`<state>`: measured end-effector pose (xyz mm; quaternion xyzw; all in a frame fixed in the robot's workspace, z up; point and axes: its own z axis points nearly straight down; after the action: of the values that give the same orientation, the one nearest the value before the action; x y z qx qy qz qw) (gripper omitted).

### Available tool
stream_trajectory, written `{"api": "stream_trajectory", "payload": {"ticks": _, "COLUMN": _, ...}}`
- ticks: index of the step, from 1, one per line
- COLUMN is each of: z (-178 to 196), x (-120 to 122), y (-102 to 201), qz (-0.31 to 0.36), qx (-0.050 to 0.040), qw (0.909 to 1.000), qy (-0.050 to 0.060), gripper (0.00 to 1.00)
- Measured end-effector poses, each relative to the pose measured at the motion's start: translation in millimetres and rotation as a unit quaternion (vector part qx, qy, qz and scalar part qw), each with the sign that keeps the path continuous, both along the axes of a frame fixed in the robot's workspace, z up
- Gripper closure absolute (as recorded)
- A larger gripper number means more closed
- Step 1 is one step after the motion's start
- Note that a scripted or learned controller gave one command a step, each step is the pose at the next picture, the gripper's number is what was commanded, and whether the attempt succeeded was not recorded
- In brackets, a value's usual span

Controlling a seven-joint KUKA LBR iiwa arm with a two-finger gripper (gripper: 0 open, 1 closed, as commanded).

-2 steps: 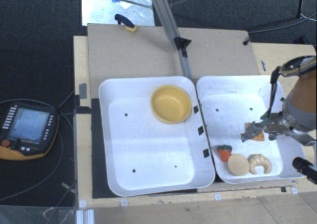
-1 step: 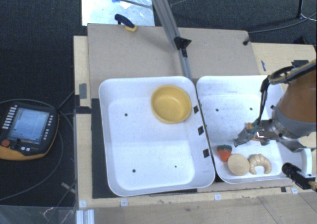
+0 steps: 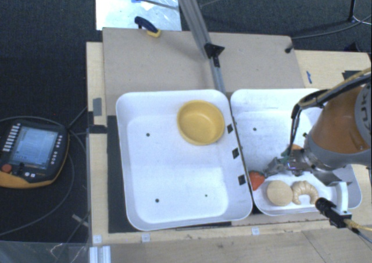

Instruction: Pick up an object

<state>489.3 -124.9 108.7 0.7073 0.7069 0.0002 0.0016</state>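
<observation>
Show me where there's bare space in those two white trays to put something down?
The left bin is mostly bare below and left of the yellow bowl. The right bin is bare along its upper left. Its lower end is crowded: red piece, round bun, croissant, with the gripper above them.

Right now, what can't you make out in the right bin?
- Gripper: the arm's wrist covers it from above, so its state and anything under it are unclear.
- Red item: partly hidden against the right bin wall; too small to identify.
- Arm: cut off by the right frame edge.
- Croissant and bun: contact between them unclear.
</observation>
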Motion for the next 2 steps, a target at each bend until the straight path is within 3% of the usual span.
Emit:
{"api": "stream_trajectory", "payload": {"ticks": 1, "z": 10.5, "x": -0.3, "y": 0.6, "qz": 0.000, "qx": 0.0008, "qw": 1.0000, "qy": 0.000, "gripper": 1.00}}
{"api": "stream_trajectory", "payload": {"ticks": 2, "z": 55.2, "x": 7.7, "y": -0.4, "qz": 0.001, "qx": 0.0006, "qw": 1.0000, "qy": -0.001, "gripper": 1.00}}
